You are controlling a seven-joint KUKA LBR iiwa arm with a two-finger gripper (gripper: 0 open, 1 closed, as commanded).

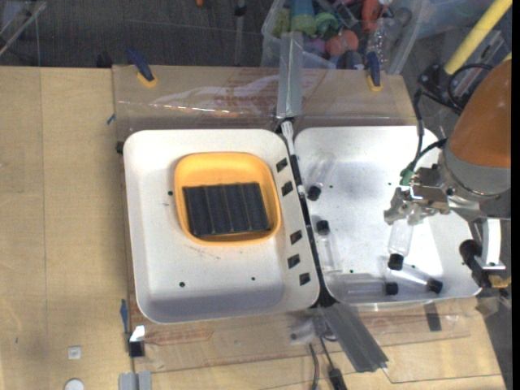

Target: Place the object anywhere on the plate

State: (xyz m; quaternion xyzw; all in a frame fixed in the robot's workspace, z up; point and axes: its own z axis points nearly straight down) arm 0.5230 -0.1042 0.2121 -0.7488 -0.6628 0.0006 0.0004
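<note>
A yellow-orange square plate [227, 167] lies in the left bin [154, 250]. A dark, ridged rectangular object [226, 210] rests flat on the plate, covering most of its middle. My gripper [404, 212] hangs over the right bin [357, 149], near its right side and well away from the plate. Just below the gripper a clear tube with a black cap [397, 249] stands or leans in the bin; I cannot tell whether the gripper touches it.
Several clear tubes with black caps lie in the right bin, one by the divider [318, 177] and others along the front wall [370, 283]. A raised divider with black tabs [291, 210] separates the bins. A box of colourful items [341, 10] stands behind.
</note>
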